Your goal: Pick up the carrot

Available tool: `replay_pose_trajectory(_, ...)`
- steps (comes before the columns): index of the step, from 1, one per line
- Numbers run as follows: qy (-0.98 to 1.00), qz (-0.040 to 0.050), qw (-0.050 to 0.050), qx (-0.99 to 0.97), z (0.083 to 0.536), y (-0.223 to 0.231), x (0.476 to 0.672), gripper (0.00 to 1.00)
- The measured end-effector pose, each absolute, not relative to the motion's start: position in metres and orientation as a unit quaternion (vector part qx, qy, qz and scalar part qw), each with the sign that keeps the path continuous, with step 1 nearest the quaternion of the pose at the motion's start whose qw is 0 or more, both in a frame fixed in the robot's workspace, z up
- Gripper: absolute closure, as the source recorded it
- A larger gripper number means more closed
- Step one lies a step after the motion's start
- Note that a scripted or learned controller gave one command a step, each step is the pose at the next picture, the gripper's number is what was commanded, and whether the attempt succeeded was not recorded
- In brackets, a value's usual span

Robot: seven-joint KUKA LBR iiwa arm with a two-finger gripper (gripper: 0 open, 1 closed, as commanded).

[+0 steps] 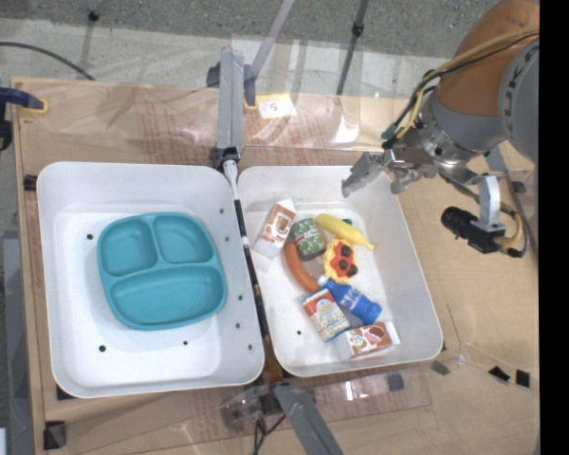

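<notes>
The carrot [299, 265] is a curved orange piece lying in the middle of the right bin [412, 282], between a small carton [277, 226] and a red and yellow toy [340, 261]. A dark green item [308, 238] rests against its upper end. My gripper [372, 186] hangs over the far side of the right bin, up and to the right of the carrot and well apart from it. Its fingers [351, 186] are spread open with nothing between them.
A yellow banana [345, 230], a blue bottle [357, 302] and two small cartons [324, 313] [371, 339] crowd around the carrot. The left bin [57, 254] holds a teal divided plate [161, 268]. A grey post [229, 102] stands behind the bins' shared rim.
</notes>
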State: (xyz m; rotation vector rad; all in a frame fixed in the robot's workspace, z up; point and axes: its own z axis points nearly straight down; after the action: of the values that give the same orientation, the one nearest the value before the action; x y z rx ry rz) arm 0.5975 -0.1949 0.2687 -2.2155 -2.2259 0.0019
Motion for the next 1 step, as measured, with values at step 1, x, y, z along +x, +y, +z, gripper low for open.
replay_pose_trajectory(1, -0.613, 0.0016, 0.003, -0.790, 0.1982, -0.1602, 0.5413, 0.00)
